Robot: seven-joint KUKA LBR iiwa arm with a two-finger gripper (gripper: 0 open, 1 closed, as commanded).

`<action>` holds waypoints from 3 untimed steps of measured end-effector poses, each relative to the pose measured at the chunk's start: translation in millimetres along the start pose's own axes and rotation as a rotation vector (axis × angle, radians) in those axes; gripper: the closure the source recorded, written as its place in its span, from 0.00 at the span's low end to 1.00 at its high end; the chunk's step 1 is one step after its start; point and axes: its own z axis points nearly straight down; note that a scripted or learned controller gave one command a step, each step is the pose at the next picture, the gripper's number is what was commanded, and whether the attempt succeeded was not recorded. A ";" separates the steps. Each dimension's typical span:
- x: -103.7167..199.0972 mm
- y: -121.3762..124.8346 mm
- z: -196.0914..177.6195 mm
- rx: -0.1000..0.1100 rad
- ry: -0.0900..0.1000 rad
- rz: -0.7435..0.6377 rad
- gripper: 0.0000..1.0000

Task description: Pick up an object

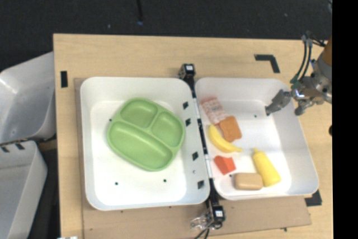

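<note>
Gripper (286, 101) sits at the upper right edge of the right bin (291, 137), coming in from the right, over the bin's rim rather than over the items. Fingers look spread, one dark finger pointing down-left into the bin and the other stubbier beside it, nothing between them; the view is small here, so the spread is probably but not certainly wide. All candidate objects lie to the left and lower left of the fingers, clustered along the bin's left and bottom side: pink packet (210, 107) by the divider, orange block (230, 129) touching it below, banana (222, 141) running diagonally from upper left to lower right, red piece (225, 164), yellow bottle (265, 167) with long axis tilted top-left to bottom-right, tan block (248, 181) just beside the bottle's base. Nearest to the fingers is the orange block, well apart across bare bin floor. Left bin (95, 182) holds a green divided plate (146, 133). Next move likely needs travel leftward and down before closing.
</note>
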 end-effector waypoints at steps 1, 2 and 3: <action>0.4 2.5 -7.0 -0.012 -0.003 -0.003 0.00; 0.7 0.4 56.1 -0.006 -0.002 -0.001 0.00; 3.0 -2.5 99.3 -0.007 -0.003 0.002 0.00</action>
